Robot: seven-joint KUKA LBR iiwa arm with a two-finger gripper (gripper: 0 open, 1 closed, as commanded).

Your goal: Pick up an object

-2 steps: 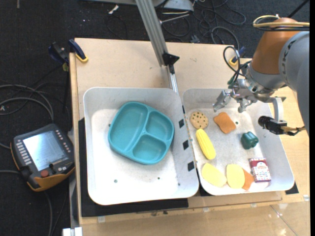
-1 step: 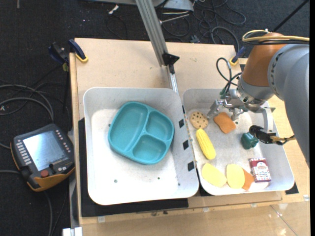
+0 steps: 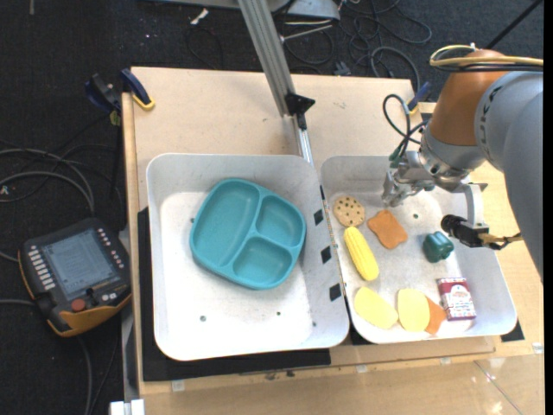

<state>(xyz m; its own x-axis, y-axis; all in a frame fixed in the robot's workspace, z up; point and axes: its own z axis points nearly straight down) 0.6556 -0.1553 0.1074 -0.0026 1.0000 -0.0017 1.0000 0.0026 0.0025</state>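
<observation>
The nearest candidate, a flat tan-orange toast-shaped plastic slice (image 3: 387, 229), looked light, stiff and smooth. Lying so low on the bin floor, it would probably slip unless pinched across its short sides. It had rounded corners and a browner edge.

It sat near the middle of the right shallow white bin (image 3: 501, 305), with a round speckled cookie (image 3: 348, 209) at its ten o'clock and a yellow plastic corn cob (image 3: 361, 252) at its seven o'clock.

The metal two-finger gripper (image 3: 397, 190) hung just above the slice at its twelve o'clock; whether the claw stood wide or narrow could not be told. Nothing was seen held.
</observation>
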